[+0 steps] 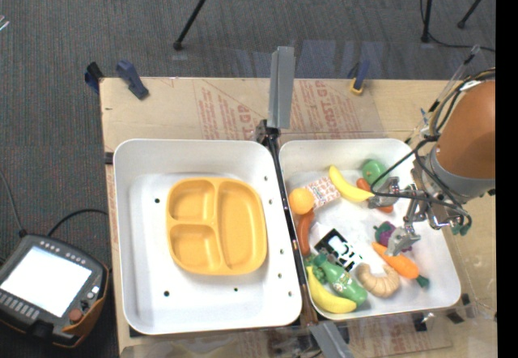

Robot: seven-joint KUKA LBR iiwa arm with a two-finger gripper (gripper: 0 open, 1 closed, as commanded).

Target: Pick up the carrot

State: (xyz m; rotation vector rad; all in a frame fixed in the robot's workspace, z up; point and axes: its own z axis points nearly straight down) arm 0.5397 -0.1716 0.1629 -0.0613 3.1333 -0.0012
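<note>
So the carrot point(396, 261) is lying in the right bin point(450, 287), near the front right corner, just beside the croissant point(380, 281) and a purple veggie point(384, 232). The gripper point(402, 244) hangs right over it, looks like the approach step. Can't tell how the jaws are set from here. Next it probably needs to drop straight down and close along the carrot's middle without nudging the croissant.
</note>
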